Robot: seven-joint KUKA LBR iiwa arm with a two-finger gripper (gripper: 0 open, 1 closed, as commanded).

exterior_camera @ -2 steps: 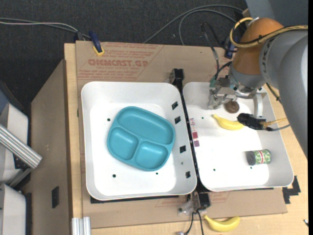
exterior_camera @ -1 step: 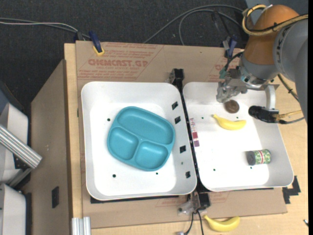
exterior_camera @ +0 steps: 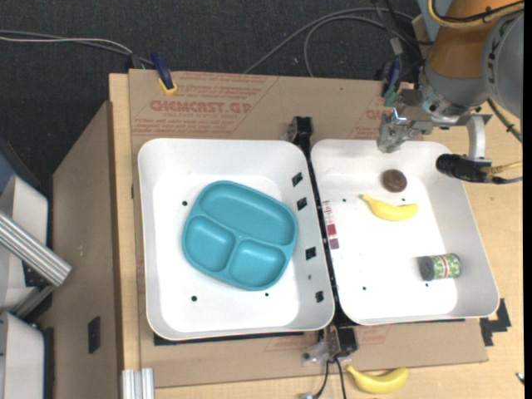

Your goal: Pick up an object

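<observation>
The job is at its very start, as far as can be judged: nothing has been lifted, and every candidate lies in a bin. The arm [exterior_camera: 474, 36] reaches in from the right, and its hand [exterior_camera: 391, 135] hangs over the far edge of the right bin [exterior_camera: 474, 298], above the rim and not down among the things. Nothing sits between its tips; whether it stands wide or narrow cannot be told, since it is small and seen from above at a slant. In the right bin, a small brown round disc [exterior_camera: 394, 180] lies nearest the hand, just in front of it; a banana [exterior_camera: 389, 209] lies just beside the disc, toward the near side; and a small can [exterior_camera: 440, 266] lies on its side, well apart, toward the near right corner. The left bin [exterior_camera: 158, 248] holds a blue divided plate [exterior_camera: 238, 234], flat and roughly central. A second banana [exterior_camera: 380, 379] lies on the bench outside the bins, at the near edge. All that remains is the whole of the pick: choose a thing, descend, close, and lift.
</observation>
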